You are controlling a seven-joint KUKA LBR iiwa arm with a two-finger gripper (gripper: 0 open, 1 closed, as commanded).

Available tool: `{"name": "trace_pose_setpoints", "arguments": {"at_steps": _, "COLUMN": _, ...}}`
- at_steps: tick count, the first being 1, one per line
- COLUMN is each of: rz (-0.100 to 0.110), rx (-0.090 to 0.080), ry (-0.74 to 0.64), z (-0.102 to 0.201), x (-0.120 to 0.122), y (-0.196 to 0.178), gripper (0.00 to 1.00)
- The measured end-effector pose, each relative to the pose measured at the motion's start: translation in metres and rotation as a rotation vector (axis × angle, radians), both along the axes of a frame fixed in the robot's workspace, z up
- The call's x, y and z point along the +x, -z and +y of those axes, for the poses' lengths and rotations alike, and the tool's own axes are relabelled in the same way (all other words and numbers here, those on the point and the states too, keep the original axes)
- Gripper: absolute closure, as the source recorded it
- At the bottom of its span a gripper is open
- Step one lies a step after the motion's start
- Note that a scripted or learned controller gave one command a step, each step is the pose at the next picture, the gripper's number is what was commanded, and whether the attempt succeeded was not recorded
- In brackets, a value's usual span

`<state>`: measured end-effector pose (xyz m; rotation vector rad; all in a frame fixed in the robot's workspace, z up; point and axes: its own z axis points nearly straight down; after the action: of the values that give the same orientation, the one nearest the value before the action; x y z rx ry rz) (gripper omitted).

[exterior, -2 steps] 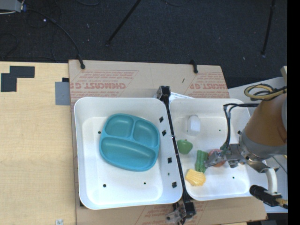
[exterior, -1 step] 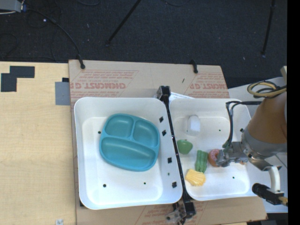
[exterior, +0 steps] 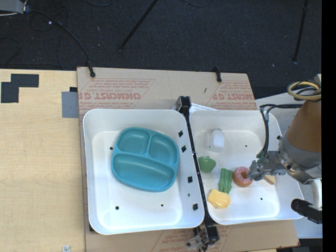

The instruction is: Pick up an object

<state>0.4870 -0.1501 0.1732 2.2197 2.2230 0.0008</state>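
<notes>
I see my gripper (exterior: 257, 171) low in the right bin (exterior: 241, 214), with the pink donut (exterior: 242, 176) touching its left side; whether the fingers are open or closed on it, I can't tell.

Two white bins (exterior: 100, 140), one teal plate (exterior: 145, 159), and six small items (exterior: 226, 180).

Teal plate (exterior: 145, 159), 2 white bins (exterior: 100, 121)
</notes>
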Motion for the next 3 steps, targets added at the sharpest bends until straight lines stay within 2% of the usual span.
{"name": "trace_pose_setpoints", "arguments": {"at_steps": 1, "rz": -0.001, "rx": -0.001, "ry": 0.0, "z": -0.001, "x": 0.008, "y": -0.045, "gripper": 1.0}}
{"name": "trace_pose_setpoints", "arguments": {"at_steps": 2, "rz": -0.001, "rx": -0.001, "ry": 0.0, "z": -0.006, "x": 0.005, "y": -0.088, "gripper": 1.0}}
{"name": "trace_pose_setpoints", "arguments": {"at_steps": 3, "rz": 0.004, "rx": 0.002, "ry": -0.003, "z": 0.04, "x": 0.015, "y": -0.075, "gripper": 1.0}}
